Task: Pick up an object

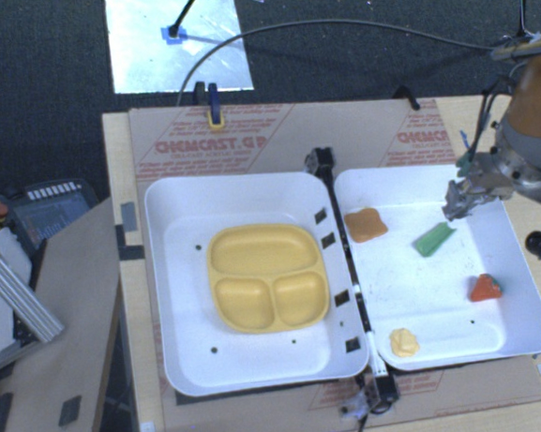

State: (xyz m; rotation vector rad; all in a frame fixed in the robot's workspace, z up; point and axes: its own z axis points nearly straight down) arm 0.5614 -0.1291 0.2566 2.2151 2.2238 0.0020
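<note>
In the right bin (pixel 520 330) lie a green block (pixel 433 239), an orange-brown piece (pixel 365 224), a red-orange piece (pixel 485 287) and a small yellow piece (pixel 404 343). My gripper (pixel 458 205) hangs over the right bin's upper right part, just above and to the right of the green block. Nothing shows between its tips. The left bin (pixel 184 359) holds a yellow three-compartment tray (pixel 266 276).
A black divider strip (pixel 342 260) runs between the two bins. A sheet of cardboard (pixel 245 137) lies under them. At the far left stand a grey panel (pixel 48 206) and an aluminium rail (pixel 13 289).
</note>
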